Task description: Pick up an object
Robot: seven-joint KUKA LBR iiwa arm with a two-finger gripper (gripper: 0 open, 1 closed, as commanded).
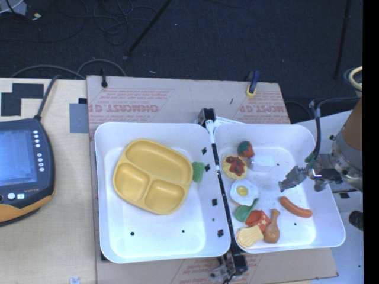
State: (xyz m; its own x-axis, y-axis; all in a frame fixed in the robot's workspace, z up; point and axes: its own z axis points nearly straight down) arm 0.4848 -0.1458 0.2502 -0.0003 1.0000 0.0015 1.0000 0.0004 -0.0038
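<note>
Gripper (294, 178) poised over the right bin (323, 229), among toy food.

The grey fingers look slightly spread with nothing between them, just above the sausage (295, 207). Nearby lie a fried egg (243, 190), a pizza slice (235, 167), a drumstick (272, 226) and a strawberry (246, 149). The left bin (118, 235) holds 1 yellow divided tray (151, 175).

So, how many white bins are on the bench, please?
2. The left bin holds a yellow divided plate; the right bin holds the toy food, and the gripper is above it.
</note>
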